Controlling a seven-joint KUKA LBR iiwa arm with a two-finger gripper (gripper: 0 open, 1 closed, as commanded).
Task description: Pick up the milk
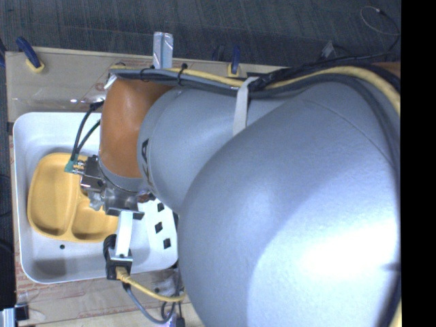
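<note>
Grey arm [293,196] with orange band [122,128] covers most of the view, over dark carpet floor [204,12] at top and a pale wood desk [61,73] edged with blue clamps [30,54]. White bin [27,131] at left holds a yellow two-well dish [51,196]; the end effector [109,199] sits at the dish's right rim, and whether it is wide or narrow cannot be told. Milk [160,236], white with black patches, lies in the bin just right of the dish, partly under the arm.
</note>
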